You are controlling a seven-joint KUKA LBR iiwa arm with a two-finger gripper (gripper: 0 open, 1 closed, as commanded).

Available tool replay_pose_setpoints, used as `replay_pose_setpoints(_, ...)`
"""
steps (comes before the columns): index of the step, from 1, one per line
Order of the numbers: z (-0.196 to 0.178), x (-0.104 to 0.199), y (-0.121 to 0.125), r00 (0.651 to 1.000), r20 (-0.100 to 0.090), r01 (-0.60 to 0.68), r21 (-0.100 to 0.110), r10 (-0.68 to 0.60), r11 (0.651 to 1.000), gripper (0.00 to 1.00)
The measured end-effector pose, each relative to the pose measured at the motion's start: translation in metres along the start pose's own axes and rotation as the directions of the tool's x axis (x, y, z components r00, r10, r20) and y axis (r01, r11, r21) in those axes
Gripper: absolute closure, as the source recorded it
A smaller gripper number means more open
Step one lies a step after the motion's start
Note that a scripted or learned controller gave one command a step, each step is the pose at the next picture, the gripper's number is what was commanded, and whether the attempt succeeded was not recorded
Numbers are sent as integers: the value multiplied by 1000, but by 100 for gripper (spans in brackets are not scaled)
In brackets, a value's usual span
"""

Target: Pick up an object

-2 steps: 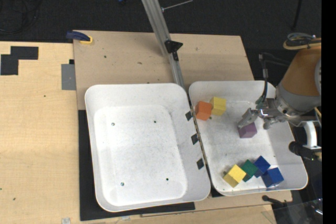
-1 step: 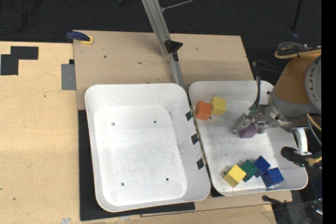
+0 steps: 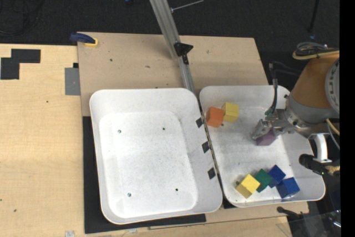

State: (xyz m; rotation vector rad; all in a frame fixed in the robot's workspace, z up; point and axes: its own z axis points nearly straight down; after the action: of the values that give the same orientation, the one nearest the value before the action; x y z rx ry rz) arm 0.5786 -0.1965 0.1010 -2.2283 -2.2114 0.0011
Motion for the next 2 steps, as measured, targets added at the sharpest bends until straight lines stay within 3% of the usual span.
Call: replay_pose_setpoints(2,-122,-7,-3,1000,2,9,-5,-9,1000,100)
